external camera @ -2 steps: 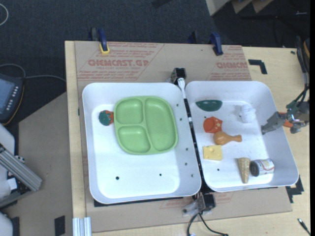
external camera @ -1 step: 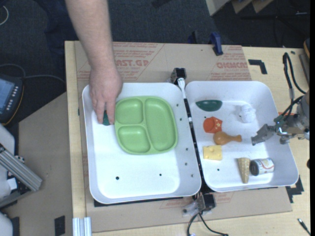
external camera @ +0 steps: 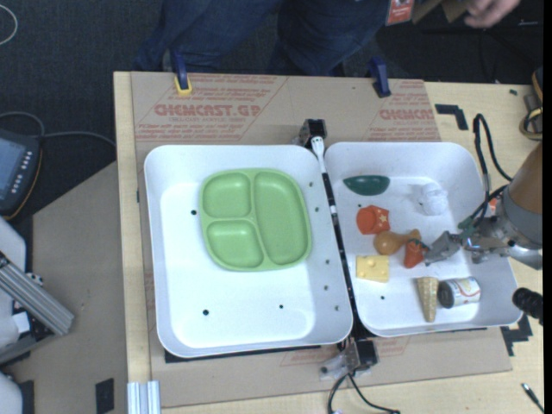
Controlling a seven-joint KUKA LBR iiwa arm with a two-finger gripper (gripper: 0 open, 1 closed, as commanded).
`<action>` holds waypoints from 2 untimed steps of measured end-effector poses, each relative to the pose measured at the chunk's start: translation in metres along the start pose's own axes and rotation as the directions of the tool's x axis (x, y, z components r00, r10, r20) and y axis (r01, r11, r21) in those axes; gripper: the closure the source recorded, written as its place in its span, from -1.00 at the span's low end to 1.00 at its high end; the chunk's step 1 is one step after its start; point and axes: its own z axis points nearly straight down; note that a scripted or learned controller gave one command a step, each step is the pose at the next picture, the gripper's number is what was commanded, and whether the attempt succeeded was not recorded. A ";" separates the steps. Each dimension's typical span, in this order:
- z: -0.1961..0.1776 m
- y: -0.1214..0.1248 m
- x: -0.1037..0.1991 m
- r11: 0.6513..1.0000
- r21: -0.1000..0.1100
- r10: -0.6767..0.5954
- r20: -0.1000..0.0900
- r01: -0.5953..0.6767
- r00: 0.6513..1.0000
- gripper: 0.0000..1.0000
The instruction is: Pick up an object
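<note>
Fingers (external camera: 442,245) hover low in the right bin (external camera: 457,158) beside a small red piece (external camera: 415,254); seemingly apart, gripping nothing.

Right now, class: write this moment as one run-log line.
arm: over right bin | tool: low, beside red toy | held: nothing seen | green tray: left bin

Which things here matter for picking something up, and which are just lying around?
Job:
hand
red pepper
pear
cheese wedge
can

Lying about:
green divided plate
dark green bowl
clamps
</note>
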 end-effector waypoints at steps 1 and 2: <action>0.053 -0.001 0.001 1.000 0.000 0.000 0.000 0.000 1.000 -1.00; 0.040 0.000 0.000 1.000 -0.006 0.001 0.003 -0.001 1.000 1.00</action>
